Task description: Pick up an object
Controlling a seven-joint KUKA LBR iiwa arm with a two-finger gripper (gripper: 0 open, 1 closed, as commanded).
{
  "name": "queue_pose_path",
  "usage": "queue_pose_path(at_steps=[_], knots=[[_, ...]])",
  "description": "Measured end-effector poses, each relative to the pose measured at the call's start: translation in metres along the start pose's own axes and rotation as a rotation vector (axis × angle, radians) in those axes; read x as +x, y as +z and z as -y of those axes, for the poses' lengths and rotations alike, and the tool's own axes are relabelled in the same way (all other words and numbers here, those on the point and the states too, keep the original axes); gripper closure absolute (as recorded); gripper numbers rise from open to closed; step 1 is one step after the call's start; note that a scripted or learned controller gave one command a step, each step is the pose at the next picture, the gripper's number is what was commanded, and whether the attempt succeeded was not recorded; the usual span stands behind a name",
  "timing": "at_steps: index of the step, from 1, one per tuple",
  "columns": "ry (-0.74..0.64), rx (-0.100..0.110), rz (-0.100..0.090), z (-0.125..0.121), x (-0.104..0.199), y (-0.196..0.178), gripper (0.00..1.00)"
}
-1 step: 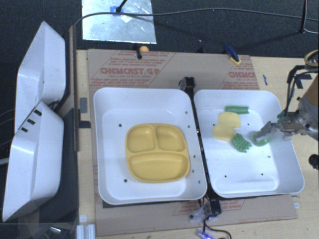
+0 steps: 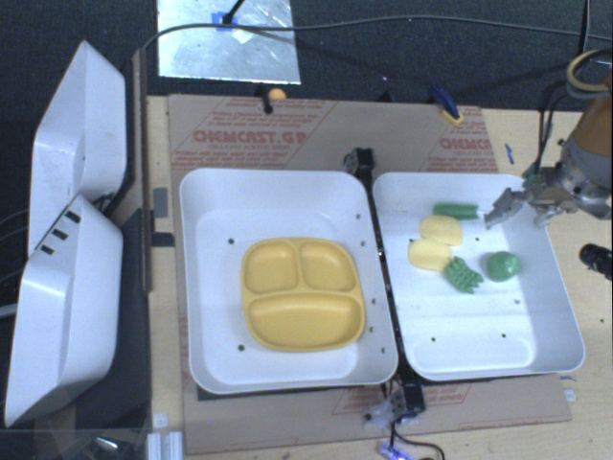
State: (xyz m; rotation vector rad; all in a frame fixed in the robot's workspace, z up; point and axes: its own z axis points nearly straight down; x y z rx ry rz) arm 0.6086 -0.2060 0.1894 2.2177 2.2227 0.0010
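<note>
Looks like we're at the approach step: the tool (image 2: 505, 207) hovers with its fingers apart and empty over the right bin (image 2: 551, 357), so next it needs to drop down onto something like the green ball (image 2: 502, 265) just below it.

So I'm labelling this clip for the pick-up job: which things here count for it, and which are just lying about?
For the job:
gripper
green cylinder
two yellow lumps
ridged green piece
round green piece
right bin

Lying about:
yellow divided plate
left bin
metal sheet
</note>
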Motion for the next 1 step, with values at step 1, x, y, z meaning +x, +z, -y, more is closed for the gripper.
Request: queue_pose_path(at_steps=[1], knots=[[0.001, 0.001, -0.001, 0.001, -0.0003, -0.0006, 0.0]])
